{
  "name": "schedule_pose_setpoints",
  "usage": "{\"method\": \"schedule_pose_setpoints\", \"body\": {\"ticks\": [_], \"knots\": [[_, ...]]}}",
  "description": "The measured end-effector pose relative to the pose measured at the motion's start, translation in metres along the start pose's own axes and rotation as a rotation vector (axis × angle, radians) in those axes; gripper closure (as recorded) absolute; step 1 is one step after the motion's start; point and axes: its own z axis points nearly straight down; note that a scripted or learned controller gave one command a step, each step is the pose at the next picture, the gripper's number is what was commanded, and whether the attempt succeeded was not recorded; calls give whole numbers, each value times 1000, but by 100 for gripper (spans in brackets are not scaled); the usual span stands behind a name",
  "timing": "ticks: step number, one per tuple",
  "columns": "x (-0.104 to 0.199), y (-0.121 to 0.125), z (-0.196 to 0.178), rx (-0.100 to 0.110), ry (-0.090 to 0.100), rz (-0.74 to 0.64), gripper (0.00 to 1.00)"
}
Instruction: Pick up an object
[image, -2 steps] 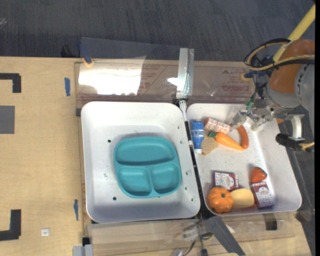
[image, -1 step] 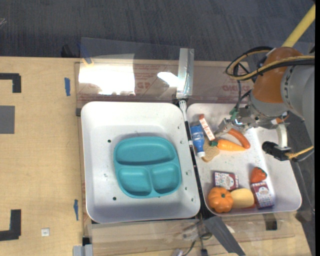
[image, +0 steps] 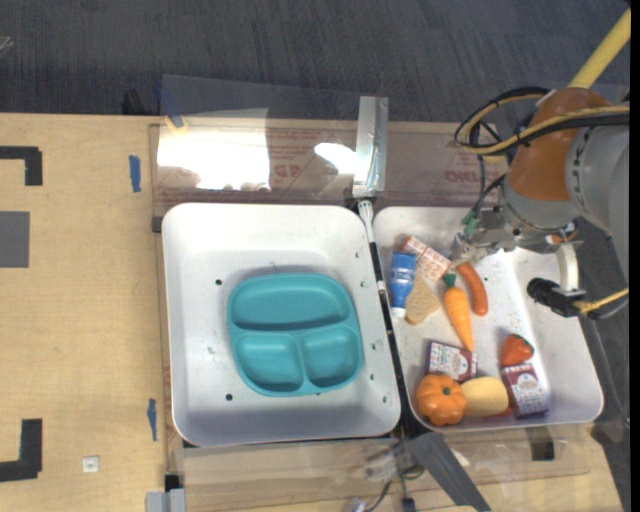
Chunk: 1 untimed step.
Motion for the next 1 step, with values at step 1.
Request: {"method": "schedule_pose_setpoints", "body": {"ticks": [1], "knots": [[77,33,-92,0,3,70,100]]}}
